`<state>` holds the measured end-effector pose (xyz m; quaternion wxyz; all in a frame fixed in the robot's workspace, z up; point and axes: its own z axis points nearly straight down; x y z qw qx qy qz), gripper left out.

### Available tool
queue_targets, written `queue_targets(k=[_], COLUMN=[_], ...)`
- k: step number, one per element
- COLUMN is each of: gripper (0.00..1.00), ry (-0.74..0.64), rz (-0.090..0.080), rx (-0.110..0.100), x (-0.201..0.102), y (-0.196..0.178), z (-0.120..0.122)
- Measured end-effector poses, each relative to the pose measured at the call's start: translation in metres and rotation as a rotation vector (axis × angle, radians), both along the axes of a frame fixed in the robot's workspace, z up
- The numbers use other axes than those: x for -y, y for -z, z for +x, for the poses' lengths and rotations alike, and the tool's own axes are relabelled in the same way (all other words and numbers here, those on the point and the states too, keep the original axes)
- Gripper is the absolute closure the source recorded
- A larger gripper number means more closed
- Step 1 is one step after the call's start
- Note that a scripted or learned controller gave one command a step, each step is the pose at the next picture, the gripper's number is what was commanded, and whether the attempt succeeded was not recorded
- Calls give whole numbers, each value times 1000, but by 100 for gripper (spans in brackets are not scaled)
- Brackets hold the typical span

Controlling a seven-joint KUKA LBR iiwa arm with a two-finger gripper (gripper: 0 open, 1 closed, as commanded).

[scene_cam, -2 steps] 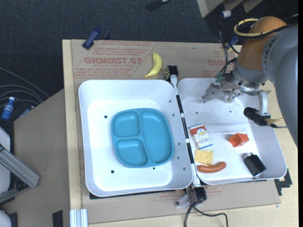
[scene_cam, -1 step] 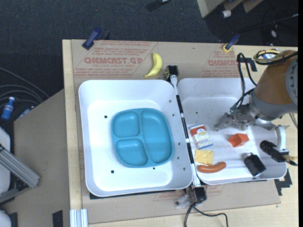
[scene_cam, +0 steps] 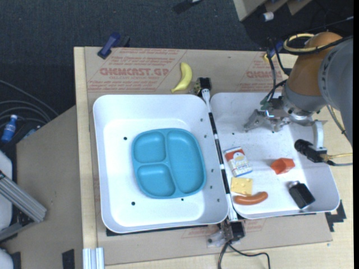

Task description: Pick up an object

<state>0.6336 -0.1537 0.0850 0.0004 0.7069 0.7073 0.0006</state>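
1. Bench (scene_cam: 140, 72) — brown board with red lettering, bearing two shallow white bins side by side.
2. Left bin (scene_cam: 106, 150) — holds one blue divided plate (scene_cam: 168, 162) with three compartments, lying near the bin's centre.
3. Right bin (scene_cam: 320, 175) — holds the loose objects listed in 4 to 8.
4. Small carton (scene_cam: 238, 161) — white with red and blue print, at about 9 o'clock in the right bin, close to the wall shared with the left bin.
5. Yellow cheese slice (scene_cam: 242, 184) — at 6 o'clock from the carton, just beside it.
6. Sausage (scene_cam: 249, 198) — reddish orange, at about 7 o'clock in the bin, its upper edge touching or nearly touching the cheese slice.
7. Red-orange block (scene_cam: 282, 165) — near the bin's centre, well apart from the carton.
8. Black block (scene_cam: 301, 194) — at about 5 o'clock in the bin, near the front rim.
9. Banana (scene_cam: 183, 78) — yellow, on the bench at 12 o'clock from the left bin, outside both bins.
10. Arm (scene_cam: 320, 77) — grey with an orange band, entering from 2 o'clock.
11. Gripper (scene_cam: 268, 118) — low over the right bin at about 12 o'clock, well apart from every object; cannot tell whether it is spread or closed, and nothing shows in its grasp.
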Motion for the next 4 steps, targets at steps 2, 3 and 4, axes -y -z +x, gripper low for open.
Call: queue_targets(k=[2, 3, 4], gripper=[0, 0, 0], ry=[-1, 1, -1], rz=[-2, 1, -1], rx=[2, -4, 0], x=[0, -2, 15], y=[-10, 1, 0], z=[0, -49, 33])
